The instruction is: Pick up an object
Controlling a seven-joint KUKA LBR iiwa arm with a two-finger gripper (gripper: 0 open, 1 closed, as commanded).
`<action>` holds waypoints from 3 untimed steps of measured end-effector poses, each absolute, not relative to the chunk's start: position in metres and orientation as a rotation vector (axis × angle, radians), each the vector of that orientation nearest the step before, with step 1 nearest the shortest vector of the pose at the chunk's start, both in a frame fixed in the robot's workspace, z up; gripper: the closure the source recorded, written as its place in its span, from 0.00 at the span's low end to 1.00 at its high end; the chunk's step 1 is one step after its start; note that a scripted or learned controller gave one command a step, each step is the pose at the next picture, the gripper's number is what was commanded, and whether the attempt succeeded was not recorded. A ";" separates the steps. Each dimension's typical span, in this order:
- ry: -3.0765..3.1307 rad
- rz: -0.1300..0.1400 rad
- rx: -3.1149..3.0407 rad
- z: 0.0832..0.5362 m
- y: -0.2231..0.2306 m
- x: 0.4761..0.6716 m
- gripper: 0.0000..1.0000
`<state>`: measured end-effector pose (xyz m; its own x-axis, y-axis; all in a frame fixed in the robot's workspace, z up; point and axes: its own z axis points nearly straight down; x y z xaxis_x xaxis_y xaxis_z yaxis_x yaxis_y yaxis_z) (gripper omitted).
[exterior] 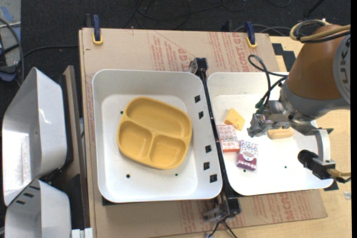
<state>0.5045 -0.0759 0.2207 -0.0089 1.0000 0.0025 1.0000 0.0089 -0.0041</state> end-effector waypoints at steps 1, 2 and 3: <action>-2.230 0.001 -2.210 0.230 -0.026 0.509 1.00; -2.229 0.004 -2.209 0.219 0.032 0.517 1.00; -2.230 0.004 -2.208 0.219 0.088 0.510 1.00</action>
